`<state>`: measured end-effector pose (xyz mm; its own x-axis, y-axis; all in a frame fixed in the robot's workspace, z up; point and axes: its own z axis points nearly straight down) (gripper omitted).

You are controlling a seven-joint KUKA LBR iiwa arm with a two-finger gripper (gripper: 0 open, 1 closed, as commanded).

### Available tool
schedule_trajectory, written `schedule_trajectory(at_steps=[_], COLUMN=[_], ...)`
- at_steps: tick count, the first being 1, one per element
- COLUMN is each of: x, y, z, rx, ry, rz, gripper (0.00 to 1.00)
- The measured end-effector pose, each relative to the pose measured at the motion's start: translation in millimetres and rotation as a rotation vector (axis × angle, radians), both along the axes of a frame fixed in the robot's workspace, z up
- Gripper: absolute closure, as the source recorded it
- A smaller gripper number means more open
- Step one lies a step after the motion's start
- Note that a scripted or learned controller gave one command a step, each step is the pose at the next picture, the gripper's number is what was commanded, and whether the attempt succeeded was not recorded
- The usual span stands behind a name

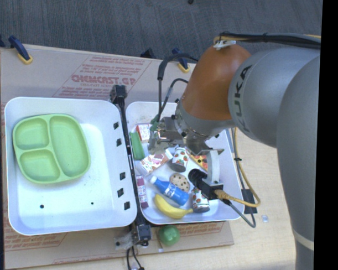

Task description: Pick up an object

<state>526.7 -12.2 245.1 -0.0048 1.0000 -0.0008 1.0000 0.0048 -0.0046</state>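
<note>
Pick not done as far as visible: no object seen lifted. Gripper (170,136) low over right bin (228,212), at 12 o'clock of clutter; finger state and any hold cannot tell, wrist blocks view.

Right bin: banana (171,208) at 6 o'clock edge, blue bottle (170,189) just above it, cookie (181,181), small packets.

Left bin (72,217): green divided tray (50,148) at 10 o'clock.

Green ball (168,234) on bench outside bins.

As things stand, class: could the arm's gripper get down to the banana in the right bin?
Probably yes. The banana lies uncovered at the right bin's near edge, though a blue bottle presses against it.
</note>
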Motion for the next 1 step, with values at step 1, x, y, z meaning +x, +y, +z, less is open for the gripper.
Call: schedule_trajectory(at_steps=[1], x=[0.1], y=[0.1], z=[0.2], rx=[0.000], ry=[-0.001], rz=[0.000], gripper=[0.00])
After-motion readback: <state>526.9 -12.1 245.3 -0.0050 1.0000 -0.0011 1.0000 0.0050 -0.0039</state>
